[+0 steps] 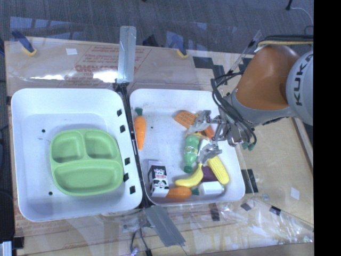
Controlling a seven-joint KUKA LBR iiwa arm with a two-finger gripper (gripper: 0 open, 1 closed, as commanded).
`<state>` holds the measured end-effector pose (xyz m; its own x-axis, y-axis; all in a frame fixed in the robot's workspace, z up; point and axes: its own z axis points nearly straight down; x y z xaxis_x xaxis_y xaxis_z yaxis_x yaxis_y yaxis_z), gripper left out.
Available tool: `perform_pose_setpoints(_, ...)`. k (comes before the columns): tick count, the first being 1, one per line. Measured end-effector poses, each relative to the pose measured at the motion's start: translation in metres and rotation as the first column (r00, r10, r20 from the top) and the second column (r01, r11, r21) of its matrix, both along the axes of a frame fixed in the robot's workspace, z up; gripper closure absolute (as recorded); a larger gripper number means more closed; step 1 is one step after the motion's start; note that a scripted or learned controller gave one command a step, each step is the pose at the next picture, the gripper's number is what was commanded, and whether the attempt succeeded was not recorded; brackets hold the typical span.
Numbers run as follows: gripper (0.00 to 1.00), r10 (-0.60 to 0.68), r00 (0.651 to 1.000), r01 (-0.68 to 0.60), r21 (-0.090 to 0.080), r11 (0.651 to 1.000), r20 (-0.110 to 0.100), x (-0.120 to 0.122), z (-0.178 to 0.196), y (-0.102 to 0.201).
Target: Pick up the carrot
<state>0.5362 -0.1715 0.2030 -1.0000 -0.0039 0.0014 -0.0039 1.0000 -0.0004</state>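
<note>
Hovering over the right bin [160, 97], the gripper [205, 137] is hanging with its two metal fingers spread apart, one fingertip [198, 124] toward the far side and the other toward the near side, and nothing is sitting between them. Directly under that open gap the green bottle [191, 152] is lying; whether a finger is touching it, I cannot tell.

Starting at the near edge of that bin, an orange fruit [178, 193] is resting beside a small milk carton [157, 178], with a banana [192, 178] and a corn cob [218, 170] just beyond them. Farther in, an orange slice-shaped piece [185, 118] is lying by the far fingertip.

Now the carrot [139, 130]: it is lying untouched against the bin's left wall, well apart from the gripper, orange body pointing near, green stub pointing far.

Over in the left bin [26, 105], a green divided plate [86, 161] is sitting flat.
</note>
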Motion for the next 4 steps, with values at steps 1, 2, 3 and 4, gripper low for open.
perform_pose_setpoints(1,0.0,0.04,0.999,-0.04,0.001,0.999,0.002,0.061,-0.112,0.004)
perform_pose_setpoints(2,0.0,-0.222,0.975,0.222,0.0,0.975,0.006,0.104,-0.109,0.013)
perform_pose_setpoints(3,1.0,-0.214,0.977,0.214,0.0,0.977,0.01,0.106,-0.097,0.015)
perform_pose_setpoints(4,1.0,-0.445,0.896,0.445,0.001,0.896,0.001,0.078,-0.072,0.068)
